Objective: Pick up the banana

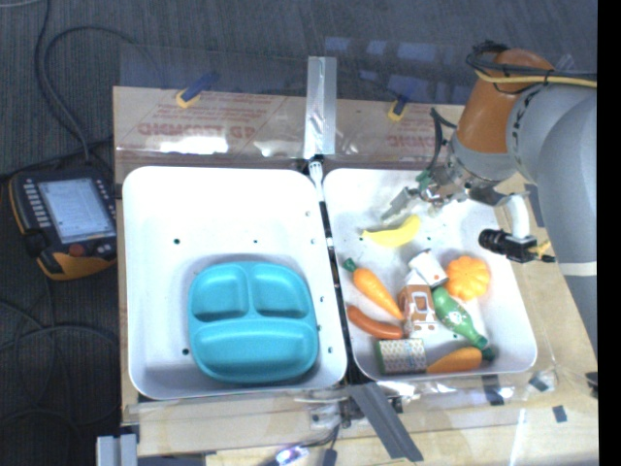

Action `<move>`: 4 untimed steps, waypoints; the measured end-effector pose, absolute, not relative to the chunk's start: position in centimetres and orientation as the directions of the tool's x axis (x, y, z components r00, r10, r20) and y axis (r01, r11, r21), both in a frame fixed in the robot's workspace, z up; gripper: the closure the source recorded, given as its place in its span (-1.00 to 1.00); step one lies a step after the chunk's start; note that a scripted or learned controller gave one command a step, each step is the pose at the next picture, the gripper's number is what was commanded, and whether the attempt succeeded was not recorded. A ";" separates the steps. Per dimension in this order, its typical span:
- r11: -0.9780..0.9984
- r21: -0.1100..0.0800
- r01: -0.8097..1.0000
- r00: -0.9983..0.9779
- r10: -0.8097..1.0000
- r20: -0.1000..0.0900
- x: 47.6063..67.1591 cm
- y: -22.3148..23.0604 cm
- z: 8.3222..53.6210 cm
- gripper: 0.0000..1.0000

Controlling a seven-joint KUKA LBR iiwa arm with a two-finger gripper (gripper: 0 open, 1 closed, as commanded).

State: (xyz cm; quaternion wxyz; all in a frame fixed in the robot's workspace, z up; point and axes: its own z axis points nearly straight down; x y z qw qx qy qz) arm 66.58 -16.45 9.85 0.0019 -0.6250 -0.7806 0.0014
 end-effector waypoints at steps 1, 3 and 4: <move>0.569 -0.015 0.822 -0.569 0.822 -0.001 66.6 -15.3 8.9 -1.00; 0.788 0.010 0.616 -0.787 0.616 -0.011 63.1 -14.0 9.9 1.00; 0.599 -0.002 0.801 -0.599 0.801 0.002 63.8 -8.1 18.1 1.00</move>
